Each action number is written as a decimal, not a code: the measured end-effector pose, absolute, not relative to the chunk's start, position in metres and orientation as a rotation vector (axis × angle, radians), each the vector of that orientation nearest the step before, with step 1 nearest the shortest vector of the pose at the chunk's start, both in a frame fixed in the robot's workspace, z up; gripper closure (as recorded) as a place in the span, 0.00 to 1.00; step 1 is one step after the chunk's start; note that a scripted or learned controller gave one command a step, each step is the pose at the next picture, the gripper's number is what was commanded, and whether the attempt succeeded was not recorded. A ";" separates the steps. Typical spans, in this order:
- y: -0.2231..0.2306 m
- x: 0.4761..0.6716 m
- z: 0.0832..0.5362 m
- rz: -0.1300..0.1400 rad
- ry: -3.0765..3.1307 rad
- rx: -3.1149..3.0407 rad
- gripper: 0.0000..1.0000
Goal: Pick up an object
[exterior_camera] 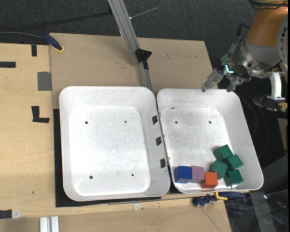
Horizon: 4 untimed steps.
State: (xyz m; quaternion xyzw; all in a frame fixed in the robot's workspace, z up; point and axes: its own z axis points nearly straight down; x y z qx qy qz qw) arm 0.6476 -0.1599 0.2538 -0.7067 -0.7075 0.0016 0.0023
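Nearest us, along the right bin's [241, 124] front wall, lie the blocks we must choose from: a blue block [183, 173], a lilac one [197, 172] touching it, an orange one [210, 179] just beside that, and a cluster of green blocks [227, 164] packed toward the bin's front right corner. None of them is lifted, so we judge the pick has not yet begun; we are at the approach.

Our gripper [218, 79] hangs above the far rim of that bin, well apart from the blocks, with nothing between its fingers [209, 83]; whether they stand wide or narrow we cannot tell at this angle.

Next we would need to travel forward over the bin and come down on one piece. The blue block looks the easiest, since its left side is free. The green ones crowd each other and the wall, which could block a finger.

Beside it, the left bin [67, 144] holds no blocks. A metal pole [128, 25] slants across the bench behind the bins, clear of our likely path.
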 end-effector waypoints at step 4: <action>-0.162 0.647 0.113 0.008 -2.220 -2.217 0.00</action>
